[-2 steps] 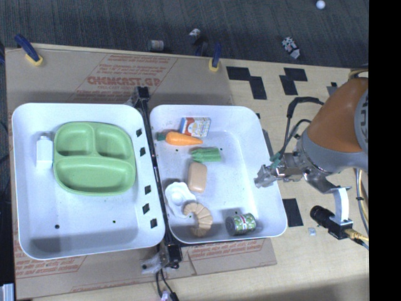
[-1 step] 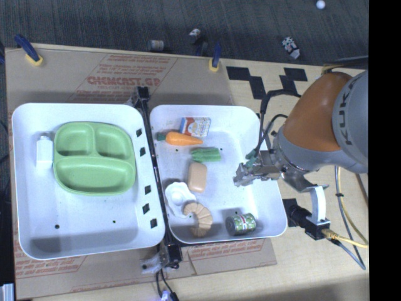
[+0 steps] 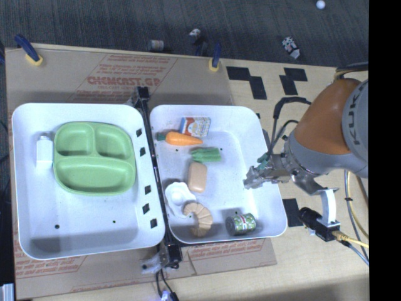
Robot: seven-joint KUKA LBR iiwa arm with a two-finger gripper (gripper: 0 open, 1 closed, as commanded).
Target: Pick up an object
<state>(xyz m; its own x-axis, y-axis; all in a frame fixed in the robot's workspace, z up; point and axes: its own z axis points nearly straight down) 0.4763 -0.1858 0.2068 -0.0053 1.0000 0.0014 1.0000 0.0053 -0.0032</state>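
Camera view, slanted from above: a small green can (image 3: 241, 223) is lying on its side in the right bin (image 3: 250, 121), below the pincer (image 3: 254, 179) in the picture and slightly towards the arm's far side, close to the bin's near corner; it is judged the likeliest candidate, being the nearest thing; it is probably light and stiff, with a smooth rounded wall that may be rolling or slipping under a poor grip, so taking hold across its body, squarely over the curved sides, is looking safest; the nearby bin wall is leaving little room on one side. Further out from the pincer, a croissant-shaped toy (image 3: 202, 218) and a white lump (image 3: 177, 195) are lying beyond the can; a tan block (image 3: 198, 177) is sitting level with the pincer, well apart from it; a green pod (image 3: 205, 153), a carrot (image 3: 183, 139) and a small carton (image 3: 195, 125) are lying above that. The pincer is hovering at the bin's rim on the arm's side, holding nothing visible; whether it is wide or narrow cannot be told. Farthest off, a green divided plate (image 3: 95, 157) is resting in the left bin (image 3: 31, 231).
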